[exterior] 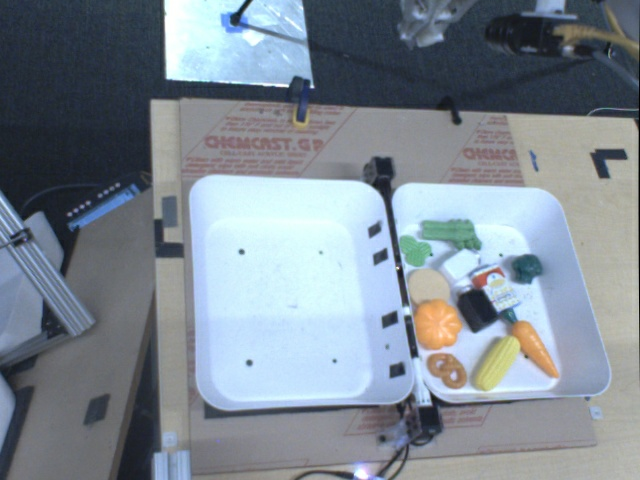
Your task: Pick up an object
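Observation:
The right bin (570, 258) holds several toy foods. A green bean pod (450, 232) lies at the back, with a small green piece (414, 251) and a white block (460, 264) near it. A dark green broccoli (526, 265) sits beside a red and white box (497, 286). Toward the front are a tan disc (430, 286), an orange pumpkin (438, 323), a black block (477, 309), a carrot (535, 345), a corn cob (496, 362) and a pretzel (447, 370). My gripper (432, 18) hangs high above the bench's far edge, well behind the right bin and touching nothing.
The left bin (205, 268) sits beside the right one, joined by a black divider (395, 278). A shiny metal sheet (235, 28) lies on the floor at the back left. A yellow clamp (300, 103) grips the bench's far edge.

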### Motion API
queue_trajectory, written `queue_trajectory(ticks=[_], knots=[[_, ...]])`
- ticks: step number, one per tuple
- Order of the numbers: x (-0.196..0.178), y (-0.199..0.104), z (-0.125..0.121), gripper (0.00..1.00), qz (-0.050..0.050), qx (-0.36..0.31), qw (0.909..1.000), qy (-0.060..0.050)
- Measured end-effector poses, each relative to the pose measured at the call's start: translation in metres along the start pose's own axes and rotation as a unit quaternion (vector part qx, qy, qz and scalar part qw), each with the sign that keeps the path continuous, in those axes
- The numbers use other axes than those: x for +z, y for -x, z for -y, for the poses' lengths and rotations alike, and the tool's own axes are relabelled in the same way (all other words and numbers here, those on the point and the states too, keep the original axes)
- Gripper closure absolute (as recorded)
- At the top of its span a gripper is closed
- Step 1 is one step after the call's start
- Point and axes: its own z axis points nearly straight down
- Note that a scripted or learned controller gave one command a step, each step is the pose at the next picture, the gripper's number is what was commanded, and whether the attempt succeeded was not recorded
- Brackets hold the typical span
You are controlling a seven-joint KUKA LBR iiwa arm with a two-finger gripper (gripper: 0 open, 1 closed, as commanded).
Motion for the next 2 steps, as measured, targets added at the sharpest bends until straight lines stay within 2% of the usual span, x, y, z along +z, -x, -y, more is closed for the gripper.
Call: queue_trajectory(ticks=[1, 2], knots=[[0.000, 0.080, -0.002, 1.00, 0.001, 0.005, 1.0000, 0.000], [0.000, 0.048, -0.005, 1.00, 0.000, -0.001, 1.0000, 0.000]])
